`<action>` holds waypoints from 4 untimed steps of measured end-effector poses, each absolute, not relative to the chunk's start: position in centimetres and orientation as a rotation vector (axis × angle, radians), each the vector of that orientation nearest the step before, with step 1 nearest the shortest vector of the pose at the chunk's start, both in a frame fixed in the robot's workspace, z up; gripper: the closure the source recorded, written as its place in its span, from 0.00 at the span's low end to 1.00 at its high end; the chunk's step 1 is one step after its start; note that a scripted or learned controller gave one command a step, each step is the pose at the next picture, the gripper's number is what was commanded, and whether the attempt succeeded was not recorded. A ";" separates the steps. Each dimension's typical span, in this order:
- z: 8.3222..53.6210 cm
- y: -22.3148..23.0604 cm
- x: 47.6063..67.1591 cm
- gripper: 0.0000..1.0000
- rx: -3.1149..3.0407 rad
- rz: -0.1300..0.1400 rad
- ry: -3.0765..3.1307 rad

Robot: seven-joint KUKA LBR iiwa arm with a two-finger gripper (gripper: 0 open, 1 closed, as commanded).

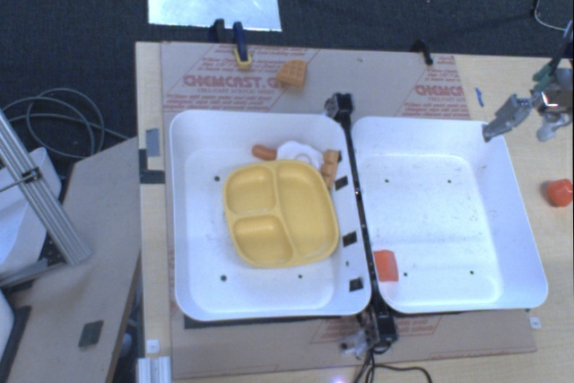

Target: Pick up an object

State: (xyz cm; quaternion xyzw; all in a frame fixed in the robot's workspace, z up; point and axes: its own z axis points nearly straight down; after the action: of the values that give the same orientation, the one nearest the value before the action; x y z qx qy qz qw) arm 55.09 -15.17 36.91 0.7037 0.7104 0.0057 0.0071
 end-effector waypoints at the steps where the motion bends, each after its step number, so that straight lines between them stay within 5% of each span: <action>1: 37.7 -13.5 51.1 0.00 2.212 0.005 2.226; 2: 45.3 0.4 51.2 0.00 2.196 0.017 2.239; 3: 46.1 -0.5 51.2 1.00 2.209 0.008 2.226; 4: 46.0 -0.5 51.2 0.00 2.210 0.007 2.226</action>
State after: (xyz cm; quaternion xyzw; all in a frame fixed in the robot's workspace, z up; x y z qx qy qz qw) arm 51.23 -0.52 46.03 0.7044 0.7098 0.0022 0.0024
